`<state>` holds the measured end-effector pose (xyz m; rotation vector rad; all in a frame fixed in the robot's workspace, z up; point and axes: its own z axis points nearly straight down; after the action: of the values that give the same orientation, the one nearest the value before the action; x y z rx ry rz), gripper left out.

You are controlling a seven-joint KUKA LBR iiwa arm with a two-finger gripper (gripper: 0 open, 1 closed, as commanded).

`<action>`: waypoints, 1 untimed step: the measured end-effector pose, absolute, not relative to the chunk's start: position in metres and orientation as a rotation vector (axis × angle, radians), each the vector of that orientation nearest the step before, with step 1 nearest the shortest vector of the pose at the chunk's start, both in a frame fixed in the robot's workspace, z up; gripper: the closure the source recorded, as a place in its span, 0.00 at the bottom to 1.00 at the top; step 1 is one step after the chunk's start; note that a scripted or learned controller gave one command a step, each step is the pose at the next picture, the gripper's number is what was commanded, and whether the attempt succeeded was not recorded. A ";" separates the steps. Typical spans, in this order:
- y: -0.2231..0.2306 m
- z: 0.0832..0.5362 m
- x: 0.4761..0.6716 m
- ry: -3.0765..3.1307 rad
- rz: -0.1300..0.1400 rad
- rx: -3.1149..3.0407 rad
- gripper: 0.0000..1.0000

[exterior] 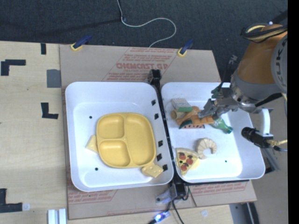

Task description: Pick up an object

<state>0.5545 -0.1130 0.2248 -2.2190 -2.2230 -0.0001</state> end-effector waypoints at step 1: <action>-0.056 0.219 0.535 -2.224 0.004 -2.213 1.00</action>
<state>0.5345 -0.0561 0.2187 -2.2130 -2.2244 0.0038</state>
